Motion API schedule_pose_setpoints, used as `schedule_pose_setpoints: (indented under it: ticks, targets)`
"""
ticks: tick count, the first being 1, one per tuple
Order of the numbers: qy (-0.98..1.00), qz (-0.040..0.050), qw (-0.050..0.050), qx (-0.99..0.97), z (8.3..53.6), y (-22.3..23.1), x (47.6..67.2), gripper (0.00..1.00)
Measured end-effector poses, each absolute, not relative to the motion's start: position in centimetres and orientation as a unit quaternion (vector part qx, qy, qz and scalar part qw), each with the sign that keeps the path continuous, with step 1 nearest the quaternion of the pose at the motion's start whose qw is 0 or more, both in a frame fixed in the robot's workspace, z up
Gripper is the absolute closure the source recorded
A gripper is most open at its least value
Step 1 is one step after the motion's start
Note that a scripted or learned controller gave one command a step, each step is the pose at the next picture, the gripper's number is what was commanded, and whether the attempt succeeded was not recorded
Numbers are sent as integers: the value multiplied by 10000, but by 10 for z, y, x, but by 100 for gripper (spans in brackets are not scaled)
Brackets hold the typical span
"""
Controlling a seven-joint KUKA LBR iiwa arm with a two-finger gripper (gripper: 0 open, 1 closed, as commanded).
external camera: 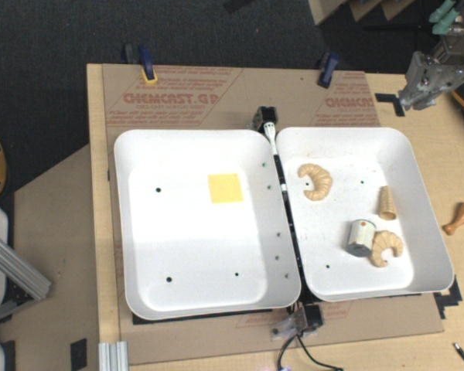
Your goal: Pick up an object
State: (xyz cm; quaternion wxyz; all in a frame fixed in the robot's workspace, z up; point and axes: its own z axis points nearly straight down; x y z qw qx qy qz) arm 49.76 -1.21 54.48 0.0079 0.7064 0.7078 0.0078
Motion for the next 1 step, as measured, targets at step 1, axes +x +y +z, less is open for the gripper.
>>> schedule_pose_setpoints:
  ticks: [1]
  targets:
    - [7078,-67,-62,7064,327,31,497,100]
